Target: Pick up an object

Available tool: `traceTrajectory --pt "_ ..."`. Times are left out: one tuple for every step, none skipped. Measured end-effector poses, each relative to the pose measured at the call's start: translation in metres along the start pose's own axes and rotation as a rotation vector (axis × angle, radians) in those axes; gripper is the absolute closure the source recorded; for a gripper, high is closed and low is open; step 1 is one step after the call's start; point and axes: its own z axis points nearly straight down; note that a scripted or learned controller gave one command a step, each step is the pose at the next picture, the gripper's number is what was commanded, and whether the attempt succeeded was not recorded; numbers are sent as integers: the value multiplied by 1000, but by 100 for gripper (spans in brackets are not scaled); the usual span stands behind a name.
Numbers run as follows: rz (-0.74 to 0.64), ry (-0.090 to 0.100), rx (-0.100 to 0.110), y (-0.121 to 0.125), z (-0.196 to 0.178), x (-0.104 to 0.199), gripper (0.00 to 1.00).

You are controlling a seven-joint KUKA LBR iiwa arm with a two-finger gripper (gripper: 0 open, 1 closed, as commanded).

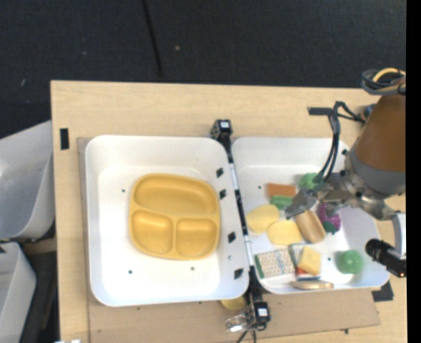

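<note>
Leftmost, a shallow white plastic bin with rounded corners sat on the pale wooden bench, and in it lay one yellow moulded plastic plate, smooth and matte, divided into three compartments: a long one at the far side and two smaller ones nearer the camera. A second white bin of the same make stood just beside it on the right, the two rims joined along a seam with small black clips.

That right bin held a clutter of small toys. Two pale yellow, rounded, soft-looking lumps lay touching each other near the bin's left wall. Behind them rested one flat orange block. Nearer the camera lay one flat card with a green and white check pattern, and just beside it one yellow wedge. One smooth green ball sat near the bin's front right corner. One tan, cylinder-shaped piece lay tilted at the middle, with something purple next to it.

Over these hung the grey arm's two-finger gripper, low in the right bin, close above the tan cylinder and a bright green piece. Whether its fingers were wide, narrow or closed on anything could not be told; dark cables and the arm's orange band crowded that spot.
</note>
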Motion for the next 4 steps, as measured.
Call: traceTrajectory --pt "7 -1 13 -2 -2 -5 100" --pt "-2 0 -3 1 -135 86 100" --pt "7 -3 12 0 -111 87 100" --pt "4 -1 8 1 -145 136 100"
